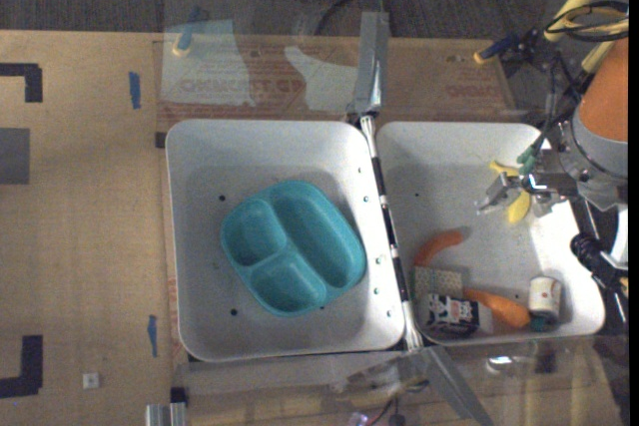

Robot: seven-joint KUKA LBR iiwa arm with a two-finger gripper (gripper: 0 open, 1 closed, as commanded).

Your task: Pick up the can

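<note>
Gripper (pixel 511 190) hangs at two o'clock, fingers released, empty; can (pixel 544 295) lies at five o'clock. Carrot (pixel 499 306) crowds it, risking misgrasp.

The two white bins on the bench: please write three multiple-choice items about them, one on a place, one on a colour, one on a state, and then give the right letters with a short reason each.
1. Where does the small white cylindrical can lie?
A. left bin, middle
B. right bin, near right corner
C. on the bench before the bins

2. What colour is the divided plastic plate?
A. teal
B. red
C. yellow

3. How does the can lie in relation to the gripper?
A. between its fingers
B. touching it
C. apart from it, lower in the view

Answers:
1 B: the small white cylindrical can lies in the near right corner of the right bin, beside the orange carrot.
2 A: the divided plastic plate in the left bin is teal.
3 C: the gripper hangs near the yellow banana, well apart from the can.
</note>
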